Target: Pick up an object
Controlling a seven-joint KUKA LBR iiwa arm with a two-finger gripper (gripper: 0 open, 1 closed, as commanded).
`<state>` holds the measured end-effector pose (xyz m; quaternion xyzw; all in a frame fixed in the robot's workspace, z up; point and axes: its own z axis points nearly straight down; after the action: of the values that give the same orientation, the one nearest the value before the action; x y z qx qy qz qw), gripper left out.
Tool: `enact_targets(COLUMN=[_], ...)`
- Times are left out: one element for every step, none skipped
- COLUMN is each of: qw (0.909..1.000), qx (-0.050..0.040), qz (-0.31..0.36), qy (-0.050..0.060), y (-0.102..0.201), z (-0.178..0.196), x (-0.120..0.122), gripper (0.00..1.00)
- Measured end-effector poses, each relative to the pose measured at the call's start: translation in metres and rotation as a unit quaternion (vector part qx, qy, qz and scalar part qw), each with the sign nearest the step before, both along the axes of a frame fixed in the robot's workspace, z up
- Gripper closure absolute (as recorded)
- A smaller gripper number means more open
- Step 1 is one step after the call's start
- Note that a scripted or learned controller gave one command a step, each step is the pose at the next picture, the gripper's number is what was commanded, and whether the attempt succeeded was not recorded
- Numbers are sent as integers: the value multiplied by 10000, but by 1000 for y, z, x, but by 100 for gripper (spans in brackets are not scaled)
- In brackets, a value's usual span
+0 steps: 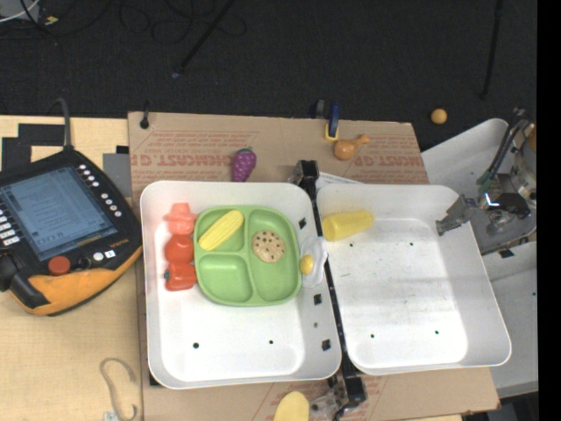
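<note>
A: Camera view, left side first: what sits on the table (70,358)?

B: A teach pendant (61,231) with a grey screen and an orange underside lies at the far left. Just right of it is the left bin (228,349). Inside, an orange-red toy figure (180,248) lies along the left side of a green divided plate (250,257). The plate holds a yellow corn cob (219,229) in its upper left compartment and a brown cookie (268,246) in its right one. A small yellow piece (308,266) sits at the plate's right edge, against the bin wall.

A: And behind the bins?

B: A purple grape bunch (244,163) and an orange pear-shaped toy (348,147) lie on the cardboard sheet (193,147). A yellow object (292,406) lies in front of the bins, near the lower edge.

A: What about the right bin (421,323)?

B: A yellow block (347,225) lies at its upper left corner, close to the divider between the bins.

A: Where is the hand (495,204)?

B: At the right bin's upper right rim, well apart from the yellow block, which lies across the bin to its left. Nothing shows between its fingers; whether they are apart or together I cannot tell.
</note>
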<state>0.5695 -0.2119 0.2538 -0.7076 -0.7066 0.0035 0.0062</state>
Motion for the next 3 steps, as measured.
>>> enact_targets(qw=[10000,10000,10000], qx=[-17,-7,-5], qz=[9,23,19], qy=[-65,-36,-33], y=[0,7,8], z=[7,-56,-117], x=[2,4,-4], gripper=[0,0,0])
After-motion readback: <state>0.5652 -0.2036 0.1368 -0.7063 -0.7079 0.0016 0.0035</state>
